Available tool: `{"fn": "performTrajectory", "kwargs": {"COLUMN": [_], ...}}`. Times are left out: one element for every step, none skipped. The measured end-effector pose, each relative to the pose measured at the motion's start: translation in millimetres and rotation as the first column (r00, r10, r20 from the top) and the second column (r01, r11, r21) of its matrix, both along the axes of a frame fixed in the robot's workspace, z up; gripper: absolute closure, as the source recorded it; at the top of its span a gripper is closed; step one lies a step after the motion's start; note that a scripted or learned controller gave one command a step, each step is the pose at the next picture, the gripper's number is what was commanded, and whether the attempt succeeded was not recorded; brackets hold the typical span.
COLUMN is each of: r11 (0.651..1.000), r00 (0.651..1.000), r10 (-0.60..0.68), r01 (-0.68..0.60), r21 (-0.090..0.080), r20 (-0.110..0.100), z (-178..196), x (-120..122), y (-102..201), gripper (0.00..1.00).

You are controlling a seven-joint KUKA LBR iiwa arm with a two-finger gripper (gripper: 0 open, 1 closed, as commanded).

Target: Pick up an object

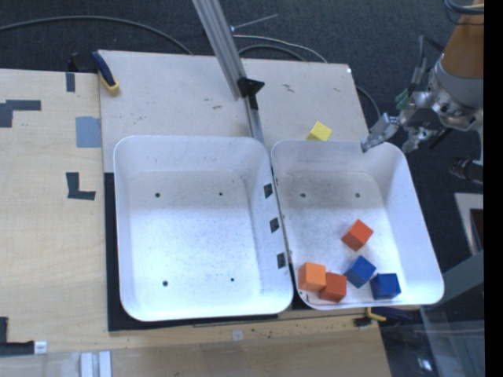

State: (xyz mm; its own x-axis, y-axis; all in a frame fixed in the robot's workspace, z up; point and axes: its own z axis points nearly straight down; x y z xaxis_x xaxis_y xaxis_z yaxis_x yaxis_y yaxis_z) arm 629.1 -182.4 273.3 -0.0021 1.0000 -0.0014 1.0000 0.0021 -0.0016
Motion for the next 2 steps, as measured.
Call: {"fn": "performTrajectory", "kwargs": {"r11": [1.0, 1.0], "r00": [1.0, 1.0], "r10": [-0.002, -0.002], "r01": [0.002, 0.002], "r21": [0.002, 0.004], "r20": [-0.008, -0.008], "z": [-147, -184], "x": [-21, -72], "y": [-27, 2], "gripper": [0.0, 0.0]}}
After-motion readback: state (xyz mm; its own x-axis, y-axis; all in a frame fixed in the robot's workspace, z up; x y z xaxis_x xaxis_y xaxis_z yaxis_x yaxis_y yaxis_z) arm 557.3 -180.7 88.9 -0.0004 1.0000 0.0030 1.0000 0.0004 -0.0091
